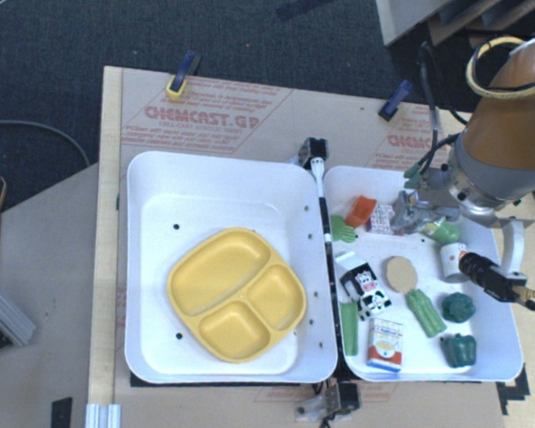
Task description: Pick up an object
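Note:
The right bin (511, 321) holds several small objects. Among them are an orange block (362, 209), a tan round disc (400, 272), a black-and-white cow toy (362, 288), a green cucumber (425, 310), a dark green broccoli piece (458, 306), a green pepper (459, 349) and a small carton (386, 344). My gripper (408, 215) hangs low over the far part of this bin, just right of the orange block and above the disc. A white cup (451, 259) and a light green piece (447, 230) lie beside it to the right.
The left bin (142, 243) carries a yellow divided plate (236, 293). A black clamp (313, 152) sits where the two bins meet at the back. The arm's orange band (520, 87) and its cables lean in over the right bin's far right corner.

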Controlling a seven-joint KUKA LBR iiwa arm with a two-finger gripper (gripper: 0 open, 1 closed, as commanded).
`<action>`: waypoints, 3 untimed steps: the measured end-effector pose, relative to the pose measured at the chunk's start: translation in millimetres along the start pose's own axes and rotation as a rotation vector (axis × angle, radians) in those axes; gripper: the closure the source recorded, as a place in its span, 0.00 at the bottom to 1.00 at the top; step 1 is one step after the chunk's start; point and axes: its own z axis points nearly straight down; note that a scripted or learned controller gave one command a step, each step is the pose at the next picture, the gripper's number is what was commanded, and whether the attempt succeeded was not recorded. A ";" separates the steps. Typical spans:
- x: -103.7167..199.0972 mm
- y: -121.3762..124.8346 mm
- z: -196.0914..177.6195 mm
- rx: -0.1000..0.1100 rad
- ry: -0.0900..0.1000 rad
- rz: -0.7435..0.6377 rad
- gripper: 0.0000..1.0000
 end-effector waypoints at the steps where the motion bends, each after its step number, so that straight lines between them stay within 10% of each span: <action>1: 55.8 -1.3 -9.1 -0.003 0.001 -0.002 1.00; 2: 107.4 4.3 -1.7 -0.002 -0.001 -0.001 1.00; 3: 97.0 11.7 4.8 -0.003 -0.003 0.005 1.00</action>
